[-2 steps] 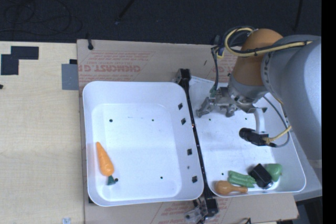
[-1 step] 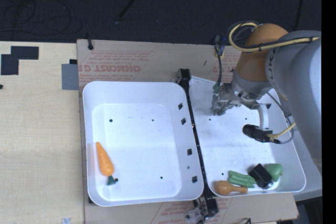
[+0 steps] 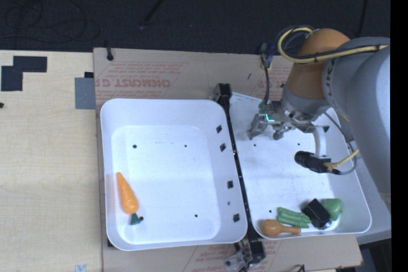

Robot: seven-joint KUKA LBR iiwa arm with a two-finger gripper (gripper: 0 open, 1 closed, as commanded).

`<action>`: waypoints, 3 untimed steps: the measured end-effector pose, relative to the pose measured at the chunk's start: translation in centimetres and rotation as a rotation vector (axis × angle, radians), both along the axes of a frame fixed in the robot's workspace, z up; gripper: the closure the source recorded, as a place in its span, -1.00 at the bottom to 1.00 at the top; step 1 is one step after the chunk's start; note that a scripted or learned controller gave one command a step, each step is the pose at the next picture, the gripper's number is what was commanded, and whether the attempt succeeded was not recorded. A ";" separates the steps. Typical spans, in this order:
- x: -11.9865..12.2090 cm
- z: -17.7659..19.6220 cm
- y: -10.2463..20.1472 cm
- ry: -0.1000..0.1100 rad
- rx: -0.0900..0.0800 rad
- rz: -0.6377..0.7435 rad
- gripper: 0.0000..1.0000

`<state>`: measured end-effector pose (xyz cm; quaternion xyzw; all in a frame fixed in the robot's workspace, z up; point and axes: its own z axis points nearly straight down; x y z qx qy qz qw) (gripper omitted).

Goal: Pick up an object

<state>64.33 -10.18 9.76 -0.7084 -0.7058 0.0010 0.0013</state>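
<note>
So the biggest thing in shot is the grey arm (image 3: 357,105), which is seen coming in from the right with its orange band (image 3: 319,48) up near the top of the right bin. Under it a wooden bench (image 3: 44,169) is covered partly by a sheet of cardboard (image 3: 159,76), and two shallow white bins are set on that side by side, touching along a black divider strip (image 3: 233,162).

The left bin (image 3: 166,111) is mostly bare floor; a carrot (image 3: 127,193) is laid near its lower left corner, orange body pointing up and a small green stub at the bottom end.

The right bin (image 3: 268,188) is where the gripper (image 3: 271,126) is hung, over the upper left part of the bin floor, well apart from the objects. Its fingers (image 3: 256,129) are seen spread a bit with nothing between them, so nothing is gripped.

A little pile is gathered at the lower right corner of the right bin: a green leafy piece (image 3: 331,206), a black block (image 3: 317,213) resting against it, a green pod-like thing (image 3: 293,217) just left of that, and a small orange-tan pear shape (image 3: 278,228) at the front edge. What exactly those toys are can't really be told.
</note>
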 end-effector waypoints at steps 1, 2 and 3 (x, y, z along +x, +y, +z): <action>0.0 1.0 -0.2 0.000 0.000 -0.003 1.00; 0.0 1.0 -0.2 0.001 0.000 -0.004 -1.00; -0.1 2.0 -0.3 0.001 0.000 -0.007 1.00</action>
